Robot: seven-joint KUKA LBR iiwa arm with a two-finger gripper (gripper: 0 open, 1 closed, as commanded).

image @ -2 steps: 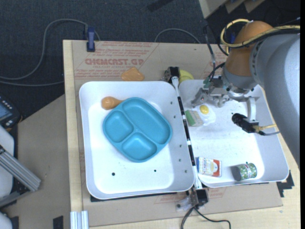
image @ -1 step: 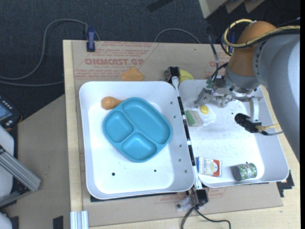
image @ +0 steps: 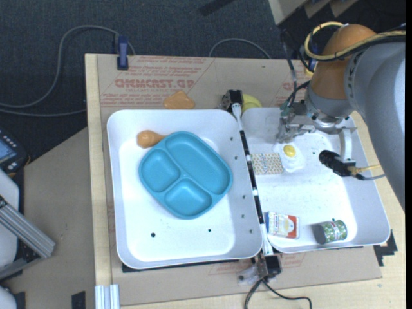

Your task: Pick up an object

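a brown board (image: 193, 69) lies under two white bins. a blue clip (image: 122, 53) sits at the board's far left edge. the left bin (image: 129, 237) holds a big blue plate (image: 185, 172) with three parts. a small orange thing (image: 149, 138) lies in this bin, right by the plate's far left side. another orange lump (image: 179, 100) lies on the board just behind the left bin, outside it. a yellow thing (image: 251, 102) sits behind the spot where the two bins meet.

the right bin (image: 322, 198) holds four small things to pick from. a dotted little pad (image: 266, 164) lies near its left wall. a white thing with a yellow top (image: 291, 154) sits just beside the pad. a small box with red and blue on it (image: 282, 225) lies by the near edge. a green and grey can (image: 330, 231) lies on its side close to the box.

the claw (image: 288, 132) hangs over the far part of the right bin, just behind the white thing. i cannot tell if the claw is open or closed. the grey arm (image: 380, 95) with its orange band reaches in from the right.
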